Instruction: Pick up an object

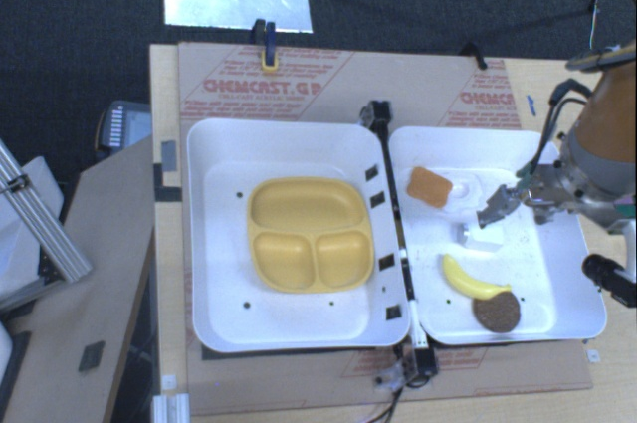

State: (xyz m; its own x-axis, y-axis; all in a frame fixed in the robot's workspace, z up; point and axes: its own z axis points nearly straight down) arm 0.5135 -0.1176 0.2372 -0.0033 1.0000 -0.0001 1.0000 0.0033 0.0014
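In the right bin (pixel 567 302) lie an orange block (pixel 430 186), a yellow banana (pixel 472 279) and a brown round cookie (pixel 496 311). A small white piece (pixel 480 237) lies near the bin's middle. My gripper (pixel 495 207) hangs over the middle of the right bin, just above that white piece and to the right of the orange block. Nothing shows between its fingers. The arm comes in from the right edge.
The left bin (pixel 214 212) holds a yellow three-compartment tray (pixel 307 232). A black divider with clips (pixel 390 232) runs between the two bins. Cardboard (pixel 299 83) lies under both bins. A grey metal rail (pixel 40 222) sits at the far left.
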